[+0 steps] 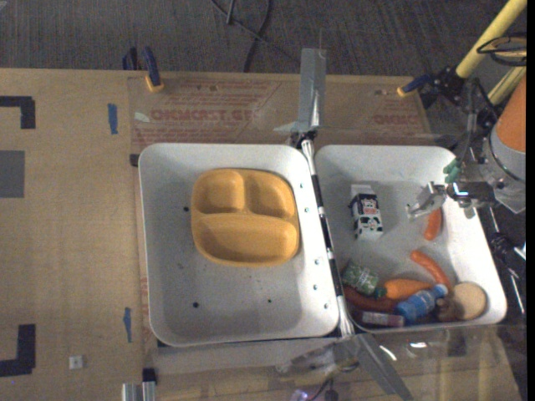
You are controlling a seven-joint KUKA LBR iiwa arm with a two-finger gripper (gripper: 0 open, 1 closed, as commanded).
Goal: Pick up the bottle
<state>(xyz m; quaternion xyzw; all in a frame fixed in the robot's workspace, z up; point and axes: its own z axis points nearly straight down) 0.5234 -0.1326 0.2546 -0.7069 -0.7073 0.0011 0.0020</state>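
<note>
- The table (pixel 67 249) is brown, and two white bins sit on it side by side.
- The left bin (pixel 167 307) has a yellow plate (pixel 245 215) in it, the kind with three little sections. Nothing is on the plate.
- The right bin (pixel 393 161) is full of small toys.
- Near the middle of that bin stands a little black and white toy cow (pixel 365 214).
- At the bottom of the bin there is a pile. A green toy (pixel 360 276) lies on the left of the pile, with a dark red thing (pixel 364 300) under it.
- An orange carrot (pixel 406 288) lies next, and the bottle (pixel 420 302) is just below it. The bottle is blue with a white label, and it lies on its side.
- A round tan toy (pixel 469 300) sits to the right of the bottle, very close to it.
- Two more orange toys lie higher up, a long one (pixel 430 265) and a short one (pixel 432 223).
- The gripper (pixel 428 200) is low over the top right part of the bin, by the short orange toy. Its fingers look a little apart and hold nothing.
- The bottle is well apart from the gripper, so the job has not really begun. I think the arm must go down to the pile, grab the bottle and lift it.
</note>
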